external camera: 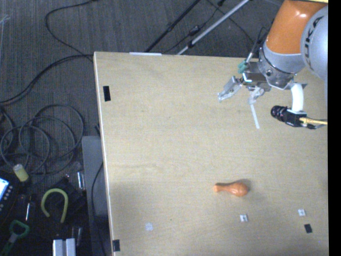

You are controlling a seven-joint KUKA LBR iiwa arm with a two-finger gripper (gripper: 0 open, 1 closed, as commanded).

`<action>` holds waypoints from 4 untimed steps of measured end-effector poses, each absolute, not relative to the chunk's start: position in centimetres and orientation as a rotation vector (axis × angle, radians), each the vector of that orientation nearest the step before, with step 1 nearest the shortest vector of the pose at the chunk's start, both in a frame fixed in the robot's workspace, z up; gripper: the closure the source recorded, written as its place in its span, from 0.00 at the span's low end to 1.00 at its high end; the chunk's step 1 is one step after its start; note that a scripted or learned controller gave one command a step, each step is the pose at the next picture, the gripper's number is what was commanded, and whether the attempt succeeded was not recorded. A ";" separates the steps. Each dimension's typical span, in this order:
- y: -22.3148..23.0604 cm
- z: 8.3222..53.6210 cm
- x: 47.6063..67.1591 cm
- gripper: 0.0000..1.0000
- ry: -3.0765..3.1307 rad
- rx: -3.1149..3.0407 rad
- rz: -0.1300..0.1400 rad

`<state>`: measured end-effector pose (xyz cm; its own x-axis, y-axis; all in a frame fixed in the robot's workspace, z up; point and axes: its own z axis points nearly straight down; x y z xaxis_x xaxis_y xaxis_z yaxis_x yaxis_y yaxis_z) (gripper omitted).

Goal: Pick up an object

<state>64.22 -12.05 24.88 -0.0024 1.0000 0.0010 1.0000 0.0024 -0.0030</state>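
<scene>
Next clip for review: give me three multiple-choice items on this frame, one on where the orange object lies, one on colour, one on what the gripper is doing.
1. Where does the orange object lie on the board?
A. lower right part
B. top left corner
C. off the board, on the floor

2. What colour is the band above the wrist?
A. blue
B. orange
C. green

3. What is the gripper doing?
A. clamping the orange object
B. resting on the floor cables
C. hanging above the board, fingers spread, nothing between them

Key: 1 A, it sits low and right of the board's middle. 2 B, the band matches the object's orange. 3 C, both fingers stand apart over bare board, far above the object in the view.
</scene>
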 end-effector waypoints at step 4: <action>-22.2 8.3 66.9 0.00 -2.498 -1.906 0.004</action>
<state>66.86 -22.17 8.34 -0.2642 0.9645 -0.0017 0.9645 0.2642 -0.0017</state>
